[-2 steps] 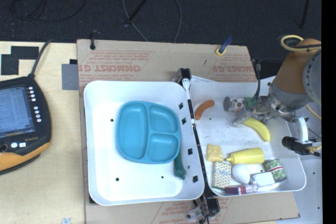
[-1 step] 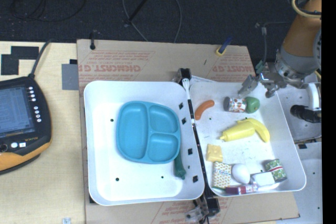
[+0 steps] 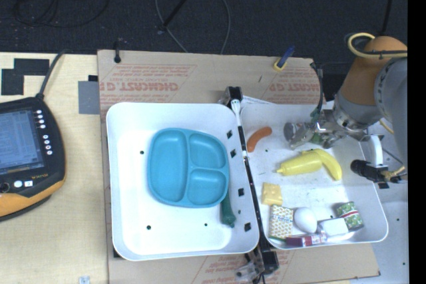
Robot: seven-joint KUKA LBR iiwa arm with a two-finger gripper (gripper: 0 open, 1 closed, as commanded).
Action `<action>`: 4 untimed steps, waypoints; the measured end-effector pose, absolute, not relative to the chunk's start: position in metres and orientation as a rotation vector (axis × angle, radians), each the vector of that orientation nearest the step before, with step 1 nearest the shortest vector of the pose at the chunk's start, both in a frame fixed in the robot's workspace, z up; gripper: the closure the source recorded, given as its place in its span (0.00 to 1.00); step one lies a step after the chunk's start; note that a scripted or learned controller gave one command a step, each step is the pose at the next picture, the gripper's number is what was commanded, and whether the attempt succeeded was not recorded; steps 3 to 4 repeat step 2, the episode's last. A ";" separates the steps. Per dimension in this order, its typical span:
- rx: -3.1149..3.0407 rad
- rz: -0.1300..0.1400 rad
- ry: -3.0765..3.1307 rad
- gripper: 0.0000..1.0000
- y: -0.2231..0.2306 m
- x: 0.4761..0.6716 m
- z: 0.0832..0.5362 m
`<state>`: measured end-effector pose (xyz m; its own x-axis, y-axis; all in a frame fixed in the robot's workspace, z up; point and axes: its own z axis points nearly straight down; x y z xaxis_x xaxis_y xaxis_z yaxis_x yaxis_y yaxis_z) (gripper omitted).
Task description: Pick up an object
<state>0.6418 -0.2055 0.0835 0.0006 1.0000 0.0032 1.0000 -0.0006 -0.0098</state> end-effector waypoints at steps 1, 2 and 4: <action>-2.220 0.003 -2.218 0.00 -0.193 0.585 0.087; -2.216 0.000 -2.214 1.00 -0.193 0.588 0.095; -2.216 0.000 -2.214 1.00 -0.193 0.588 0.095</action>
